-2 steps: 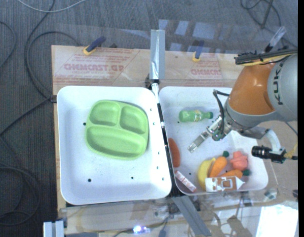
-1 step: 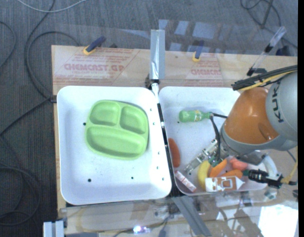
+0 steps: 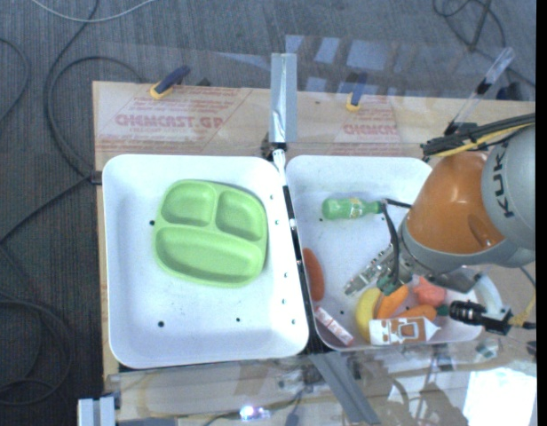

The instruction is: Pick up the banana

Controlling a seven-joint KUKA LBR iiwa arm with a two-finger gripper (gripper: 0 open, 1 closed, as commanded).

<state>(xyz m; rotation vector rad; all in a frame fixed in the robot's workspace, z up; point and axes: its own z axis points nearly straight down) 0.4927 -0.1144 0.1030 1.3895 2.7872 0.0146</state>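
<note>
Orange-banded arm (image 3: 460,207) sits closest to the lens, coming in over the right bin (image 3: 344,171) and covering its right side. Left to right: left bin (image 3: 122,238) holds a green divided tray (image 3: 211,232), three compartments, lying flat near the centre. Right bin: reddish-orange item (image 3: 313,275) against the left wall, a red-and-white packet (image 3: 332,325) at the front edge, green bottle (image 3: 351,208) lying on its side toward the back. Tool (image 3: 373,272) is low in the bin, metal fingers (image 3: 362,278) pointing down-left. Can't tell whether it is open or closed; nothing visibly between the fingers. Banana (image 3: 368,309) lies at the front of the right bin, just beside and below the tool tip, apparently not gripped. Carrot-like orange piece (image 3: 394,300) touches the banana's right side; white-and-orange carton (image 3: 405,330) is just in front. Writing: faint red "CHEMCAST GP" print on the worktop (image 3: 180,118) sheet behind the bins; partial "KU" on the arm's grey casing.
</note>
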